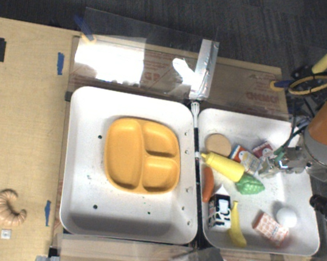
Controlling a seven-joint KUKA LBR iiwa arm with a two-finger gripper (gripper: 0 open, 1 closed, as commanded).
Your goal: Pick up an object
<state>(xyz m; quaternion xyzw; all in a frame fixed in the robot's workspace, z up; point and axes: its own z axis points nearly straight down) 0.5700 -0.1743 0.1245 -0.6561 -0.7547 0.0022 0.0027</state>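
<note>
Two white bins side by side on the bench. Outside them, near the bench's front-left corner: a tan croissant-like toy (10,207), well apart from everything else.

Left bin (81,144): one yellow divided plate (143,155), roughly centred, nothing on it.

Right bin (303,238), crowded. Along its left wall: an orange carrot-like piece (207,182), below it a small black-and-white carton (219,211). Near the back-left corner a round tan disc (218,144). A yellow corn-like piece (224,166) lies slanted with a green leafy end (249,186) at its right. A banana (236,223) lies near the front edge. A red-and-white packet (263,150) lies toward the back edge, a patterned packet (270,227) near the front-right corner, with a white ball (286,215) just beside it.

Gripper (270,165) is low over the middle of the right bin, arm entering from the right. Whether its fingers are spread or closed cannot be told; nothing is visibly pinched.

Judgement: step in hand is the approach or grasp attempt, with no object lifted yet. Likeliest targets are the corn-like piece's green end or the small packets beside the fingertips. Next move calls for settling on one item, closing squarely on it without snagging neighbours, then lifting straight up.
</note>
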